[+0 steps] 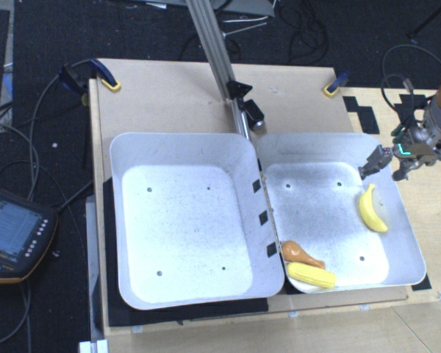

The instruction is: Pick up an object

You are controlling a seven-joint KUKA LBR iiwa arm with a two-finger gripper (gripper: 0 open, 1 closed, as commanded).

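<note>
Gripper [389,164]: we log it at three o'clock, fingers spread, above the right bin's [309,179] far rim, nothing between them.
Banana [372,209]: just below the gripper, apart from it.
Corn cob [312,275]: five o'clock, touching an orange piece [301,254].
Left bin [180,219]: nine o'clock.

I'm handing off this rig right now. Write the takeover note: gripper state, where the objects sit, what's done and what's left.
Gripper: open, holding nothing, over the right bin's far right rim.
Banana: lying in the right bin near its right wall, just below the gripper.
Corn cob and orange chicken leg toy: by the right bin's front edge, touching each other.
Done: no object picked up yet.
Left: descend, close on one object (the banana looks closest) and lift it.
</note>
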